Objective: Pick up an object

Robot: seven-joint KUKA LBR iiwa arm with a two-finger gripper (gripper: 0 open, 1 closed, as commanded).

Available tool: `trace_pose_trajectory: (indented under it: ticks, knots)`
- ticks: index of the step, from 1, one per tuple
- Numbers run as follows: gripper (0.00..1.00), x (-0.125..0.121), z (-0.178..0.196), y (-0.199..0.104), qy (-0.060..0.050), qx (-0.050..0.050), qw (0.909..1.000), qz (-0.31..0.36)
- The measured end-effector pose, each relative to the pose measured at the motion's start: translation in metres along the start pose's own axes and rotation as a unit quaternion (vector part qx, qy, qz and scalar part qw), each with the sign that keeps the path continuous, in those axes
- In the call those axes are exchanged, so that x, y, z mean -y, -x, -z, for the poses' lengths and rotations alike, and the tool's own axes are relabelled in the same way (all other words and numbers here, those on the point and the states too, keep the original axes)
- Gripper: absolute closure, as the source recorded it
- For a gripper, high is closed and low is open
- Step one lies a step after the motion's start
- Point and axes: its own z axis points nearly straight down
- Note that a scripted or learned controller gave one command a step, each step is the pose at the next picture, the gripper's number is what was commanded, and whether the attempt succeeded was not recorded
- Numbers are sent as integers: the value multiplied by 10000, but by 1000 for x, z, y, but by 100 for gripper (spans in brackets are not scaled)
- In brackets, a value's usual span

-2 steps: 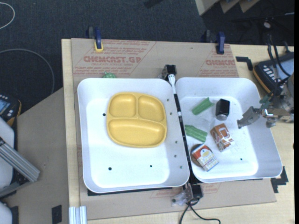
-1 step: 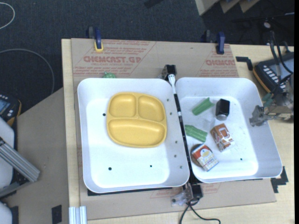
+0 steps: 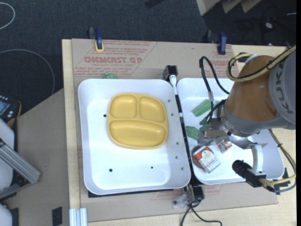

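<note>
Objects in right bin: 2 green pieces, 1 red-white carton near front. Yellow 3-compartment tray, 1, in left bin. Gripper low betw. greens and carton; grip state can't tell.

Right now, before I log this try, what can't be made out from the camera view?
- Gripper: the arm's wrist hides it, so a hold cannot be judged.
- Green piece in the right bin: partly under the wrist.
- Small box: label too small to read.
- Arm: cut off by the right edge.
</note>
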Motion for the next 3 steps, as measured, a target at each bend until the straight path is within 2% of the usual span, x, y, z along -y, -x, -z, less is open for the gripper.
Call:
trace_pose_trajectory:
  ticks: [1, 2, 3]
  knots:
    - [100, -2, 2, -74, 52, 30, 10000, -20]
    - [100, -28, 116, -162, 124, 2, 9999, 3]
    - [100, -11, 175, -114, 80, 30, 9999, -74]
